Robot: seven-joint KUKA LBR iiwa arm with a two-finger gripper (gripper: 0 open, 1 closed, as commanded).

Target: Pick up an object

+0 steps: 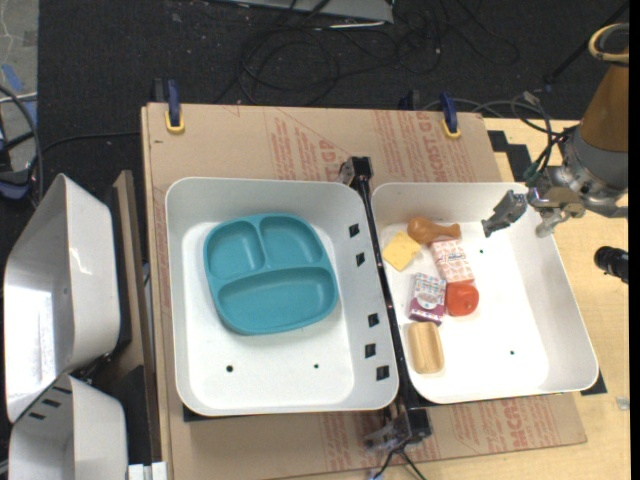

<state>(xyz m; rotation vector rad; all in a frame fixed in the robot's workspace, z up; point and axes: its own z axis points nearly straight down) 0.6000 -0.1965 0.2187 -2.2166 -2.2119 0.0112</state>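
Right bin (560,298), 6 food items, left bin (190,298), 1 teal plate (270,273)

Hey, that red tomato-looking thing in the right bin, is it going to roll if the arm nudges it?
Probably. The red round piece looks smooth and ball-like, so a sideways push would likely send it rolling over the right bin. The purple-edged packet touching it on one side may stop it that way. It looks like toy food, so likely light and rigid.
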